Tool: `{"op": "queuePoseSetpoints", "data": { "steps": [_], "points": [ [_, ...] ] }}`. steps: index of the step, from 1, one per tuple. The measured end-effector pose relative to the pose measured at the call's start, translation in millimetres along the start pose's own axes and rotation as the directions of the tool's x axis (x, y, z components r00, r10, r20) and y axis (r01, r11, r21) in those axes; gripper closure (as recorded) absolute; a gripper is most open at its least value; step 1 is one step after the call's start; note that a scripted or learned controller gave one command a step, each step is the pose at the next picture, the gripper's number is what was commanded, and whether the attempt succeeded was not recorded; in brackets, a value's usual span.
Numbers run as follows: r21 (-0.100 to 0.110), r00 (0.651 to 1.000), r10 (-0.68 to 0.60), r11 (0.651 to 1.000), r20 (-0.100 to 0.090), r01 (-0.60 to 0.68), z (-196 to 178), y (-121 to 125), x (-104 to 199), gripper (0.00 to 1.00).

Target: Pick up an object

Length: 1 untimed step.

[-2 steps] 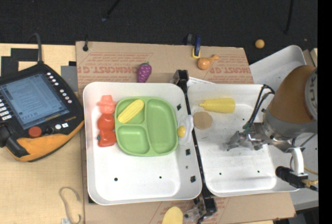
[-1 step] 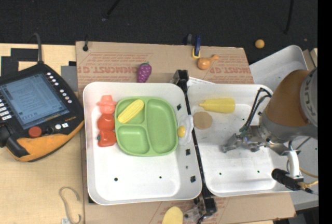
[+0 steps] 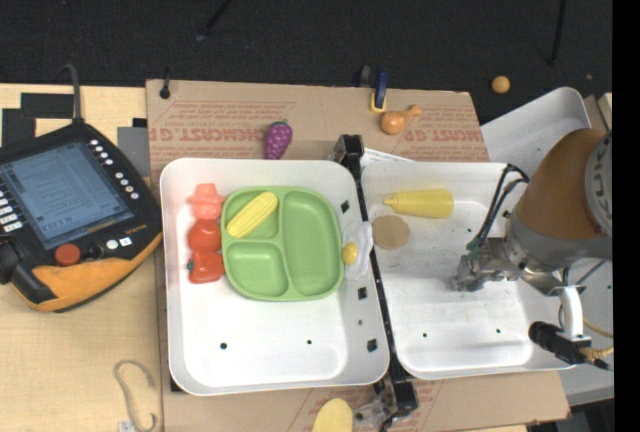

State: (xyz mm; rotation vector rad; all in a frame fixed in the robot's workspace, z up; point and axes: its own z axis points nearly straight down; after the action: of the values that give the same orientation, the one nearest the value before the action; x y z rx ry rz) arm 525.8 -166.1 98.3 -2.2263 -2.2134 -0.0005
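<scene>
Two white bins share the bench. Low over the right bin's (image 3: 440, 340) right side, the hand (image 3: 472, 276) hangs; whether it is apart or together I cannot tell. A yellow bottle (image 3: 420, 204) lies near that bin's far edge.

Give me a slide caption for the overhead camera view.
KUKA arm's gripper low in the right bin near a yellow bottle; left bin holds a green tray with corn.
</scene>
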Motion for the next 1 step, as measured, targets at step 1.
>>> {"op": "queuePoseSetpoints", "data": {
  "steps": [1],
  "points": [
    [-0.004,1.000,-0.005,1.000,0.003,0.005,-61.4,5.7,-3.7,1.00]
  ]
}}
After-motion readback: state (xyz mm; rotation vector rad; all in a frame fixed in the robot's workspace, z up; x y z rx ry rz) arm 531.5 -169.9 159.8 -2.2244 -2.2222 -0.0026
